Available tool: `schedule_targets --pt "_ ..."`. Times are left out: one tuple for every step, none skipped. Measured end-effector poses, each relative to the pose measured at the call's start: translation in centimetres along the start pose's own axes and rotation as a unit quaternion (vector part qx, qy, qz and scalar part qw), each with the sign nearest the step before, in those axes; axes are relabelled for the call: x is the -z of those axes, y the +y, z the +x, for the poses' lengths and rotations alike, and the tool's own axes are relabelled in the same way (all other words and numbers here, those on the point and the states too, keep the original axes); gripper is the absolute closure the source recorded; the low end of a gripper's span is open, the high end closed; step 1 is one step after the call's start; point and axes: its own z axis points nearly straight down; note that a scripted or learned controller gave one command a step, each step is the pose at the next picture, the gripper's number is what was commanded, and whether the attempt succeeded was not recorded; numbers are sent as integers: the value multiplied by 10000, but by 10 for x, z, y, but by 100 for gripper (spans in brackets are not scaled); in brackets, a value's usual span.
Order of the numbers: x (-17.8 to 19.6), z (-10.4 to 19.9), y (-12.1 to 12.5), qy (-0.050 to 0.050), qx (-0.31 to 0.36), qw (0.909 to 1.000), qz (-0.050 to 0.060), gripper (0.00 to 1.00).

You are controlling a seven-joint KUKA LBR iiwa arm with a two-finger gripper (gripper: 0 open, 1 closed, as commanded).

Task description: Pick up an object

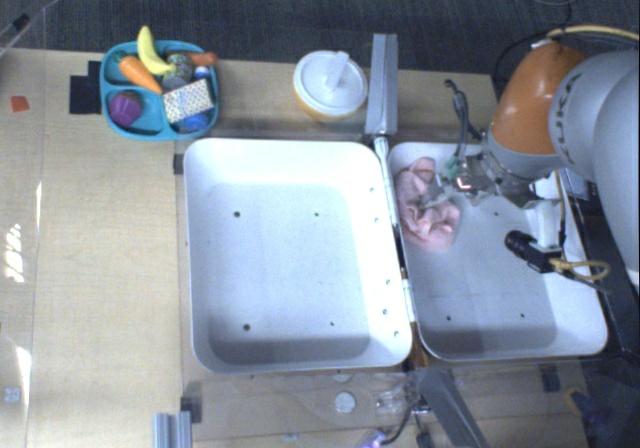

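The crumpled pink cloth [427,206] lies at about ten o'clock in the right bin [500,321], looking light, soft and limp, best pinched on a raised fold, with the end effector [447,188] touching it, its grip impossible to tell.

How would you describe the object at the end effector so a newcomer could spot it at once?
Start at the right-hand white bin, the one the grey arm reaches into. In its upper left corner, against the divider, lies a pink crumpled soft thing, with the end effector at its right edge. It is the one pink, lumpy item in either bin.
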Motion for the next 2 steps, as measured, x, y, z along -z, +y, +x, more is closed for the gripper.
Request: schedule_targets --pt "0 7 -16 -3 -852 9964 -7 0" --pt "1 11 -34 -11 -119 9999 -22 0"
